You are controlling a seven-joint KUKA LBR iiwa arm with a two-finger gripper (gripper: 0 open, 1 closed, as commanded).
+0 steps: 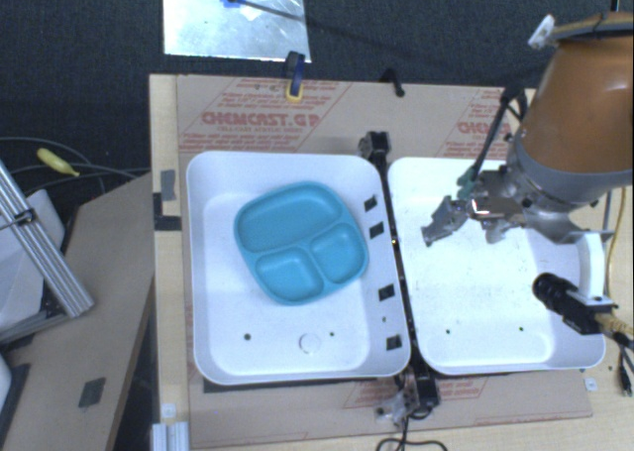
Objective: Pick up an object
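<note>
The tabletop point(248, 102) carries two white bins side by side. Taking the left bin point(213, 340) as landmark: the right bin point(495, 340) touches its right wall, with a row of black clips along the seam. The arm point(584, 112) comes in from the right, its orange band over the right bin's far corner. Inside the left bin, a little above its middle, lies a blue tray point(297, 241) with three compartments — flat on the floor, tilted. The gripper point(441, 226) hangs over the right bin, just right of the seam, well apart from the tray — whether the fingers are open I cannot tell, and nothing shows between them.
</note>
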